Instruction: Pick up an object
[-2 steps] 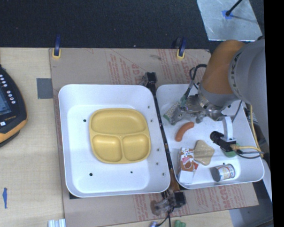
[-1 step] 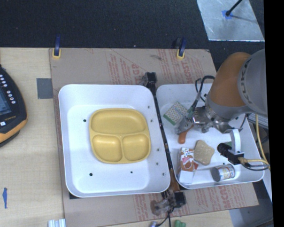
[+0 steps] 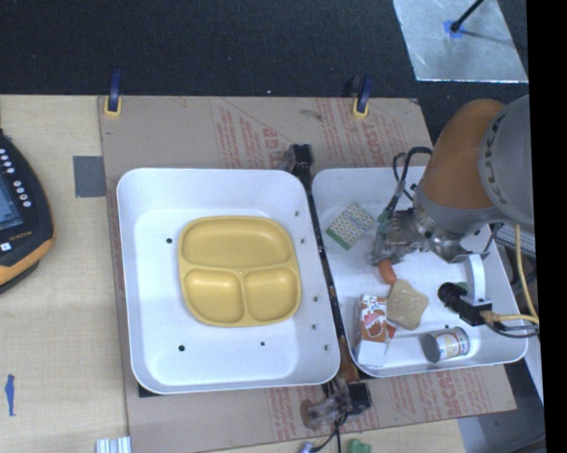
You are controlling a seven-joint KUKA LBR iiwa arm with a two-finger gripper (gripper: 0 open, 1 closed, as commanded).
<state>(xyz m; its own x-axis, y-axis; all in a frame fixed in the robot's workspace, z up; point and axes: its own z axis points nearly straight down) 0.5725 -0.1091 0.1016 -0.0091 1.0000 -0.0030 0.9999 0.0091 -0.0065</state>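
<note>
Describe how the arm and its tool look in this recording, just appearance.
The arm is bulky and rounded, with a grey shell and a broad orange band above the wrist. Below the band sits a grey metallic wrist housing. The tool is small, dark and mechanical-looking, with thin black cables looping up beside it. Its finer details are too small to make out.

yellow plate (image 3: pixel 238 270) | white bins (image 3: pixel 145 274) | green checked pad (image 3: pixel 350 225) | tan sponge (image 3: pixel 406 305) | orange item, perhaps carrot (image 3: pixel 389 272)
</note>
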